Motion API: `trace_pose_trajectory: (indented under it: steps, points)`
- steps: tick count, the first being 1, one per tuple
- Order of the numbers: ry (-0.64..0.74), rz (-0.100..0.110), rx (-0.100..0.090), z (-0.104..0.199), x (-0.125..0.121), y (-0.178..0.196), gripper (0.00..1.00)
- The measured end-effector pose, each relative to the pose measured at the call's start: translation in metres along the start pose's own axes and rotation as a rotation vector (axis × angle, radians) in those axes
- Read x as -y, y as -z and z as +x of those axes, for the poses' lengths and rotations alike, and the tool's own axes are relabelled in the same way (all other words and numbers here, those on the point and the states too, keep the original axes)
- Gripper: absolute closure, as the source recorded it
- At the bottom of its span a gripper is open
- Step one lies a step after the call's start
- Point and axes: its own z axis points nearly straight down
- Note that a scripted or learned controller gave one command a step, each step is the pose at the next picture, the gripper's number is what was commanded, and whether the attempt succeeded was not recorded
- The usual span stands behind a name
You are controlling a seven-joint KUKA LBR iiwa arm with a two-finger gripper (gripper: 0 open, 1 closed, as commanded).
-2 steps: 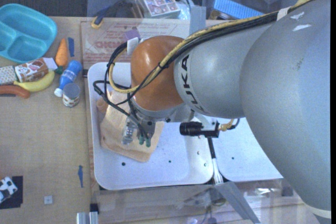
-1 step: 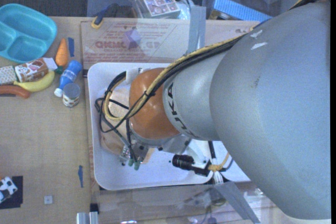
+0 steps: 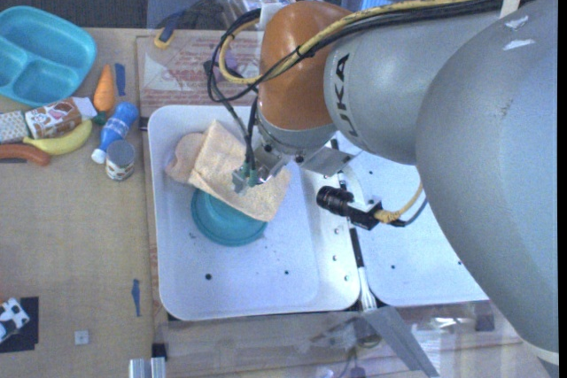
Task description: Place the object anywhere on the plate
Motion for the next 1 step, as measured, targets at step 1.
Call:
trace_pose_trajectory:
  steps: [1]
  points:
    - [0.001,0.0,0.0,0.0008,-0.0003,-0.0002,0.0]
